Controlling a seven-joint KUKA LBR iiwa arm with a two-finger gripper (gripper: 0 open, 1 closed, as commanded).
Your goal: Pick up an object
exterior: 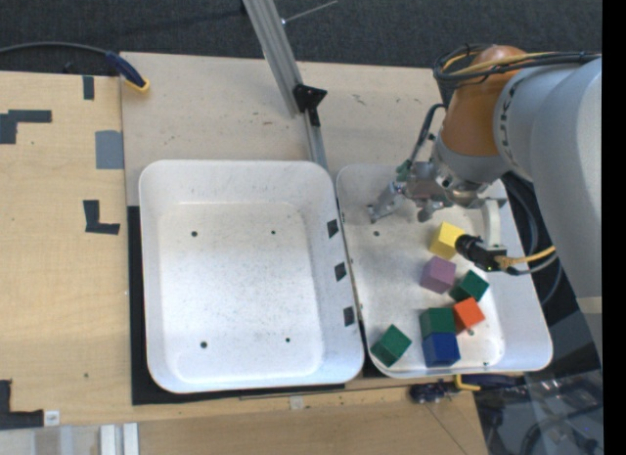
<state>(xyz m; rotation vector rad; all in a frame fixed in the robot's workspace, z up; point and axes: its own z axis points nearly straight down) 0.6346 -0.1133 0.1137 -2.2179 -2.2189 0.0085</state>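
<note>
Gripper [391,201] hovering over right bin [367,277], finger state impossible to tell (too blurred), yellow block [447,240] lying just beside it

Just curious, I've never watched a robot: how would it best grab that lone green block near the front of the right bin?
Probably from straight above, closing on two opposite flat sides of the green block. It sits apart from the other blocks, leaving finger room, though the bin's front rim is close.

Two white bins [156,248] sat on the bench, and the right one [367,248] held seven blocks (three green [392,343], plus one each of yellow [447,241], purple [439,274], orange [469,314] and blue [441,348]).
</note>
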